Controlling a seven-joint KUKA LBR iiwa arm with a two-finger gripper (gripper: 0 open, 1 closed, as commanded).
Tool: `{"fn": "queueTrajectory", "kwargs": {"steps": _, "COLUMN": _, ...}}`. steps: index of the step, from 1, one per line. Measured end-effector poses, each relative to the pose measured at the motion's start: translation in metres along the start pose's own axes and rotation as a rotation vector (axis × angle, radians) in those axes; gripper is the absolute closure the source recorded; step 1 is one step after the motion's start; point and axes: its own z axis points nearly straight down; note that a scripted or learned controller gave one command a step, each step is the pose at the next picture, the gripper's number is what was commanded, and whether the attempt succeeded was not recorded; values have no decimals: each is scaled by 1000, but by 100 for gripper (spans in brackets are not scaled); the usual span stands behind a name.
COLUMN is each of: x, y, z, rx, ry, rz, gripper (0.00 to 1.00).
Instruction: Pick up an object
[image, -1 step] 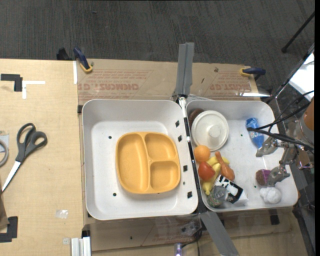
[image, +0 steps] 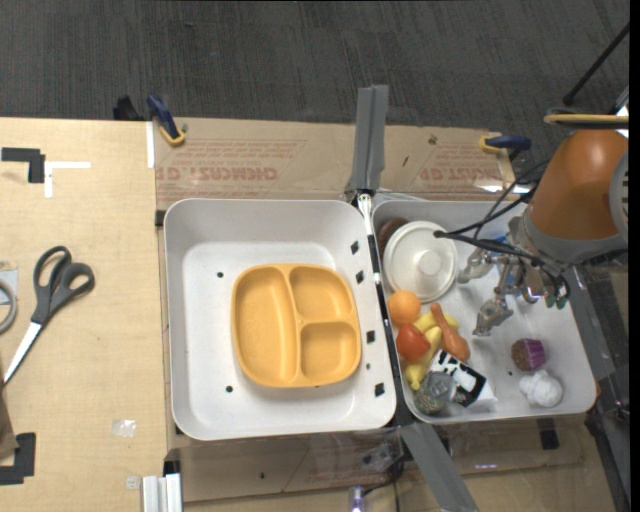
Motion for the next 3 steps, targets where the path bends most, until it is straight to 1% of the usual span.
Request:
{"fn": "queueTrajectory", "kwargs": {"steps": 1, "x": 62, "y": 44, "z": -3, "rx": 5, "ry": -12, "rz": 42, "gripper": 0}}
{"fn": "queueTrajectory", "kwargs": {"steps": 2, "x": 47, "y": 62, "z": -6, "rx": 12, "ry": -24, "rz": 140, "gripper": 0}}
{"fn": "queueTrajectory", "kwargs": {"steps": 3, "x": 43, "y": -14, "z": -67, "rx": 0, "ry": 1, "rz": 93, "gripper": 0}}
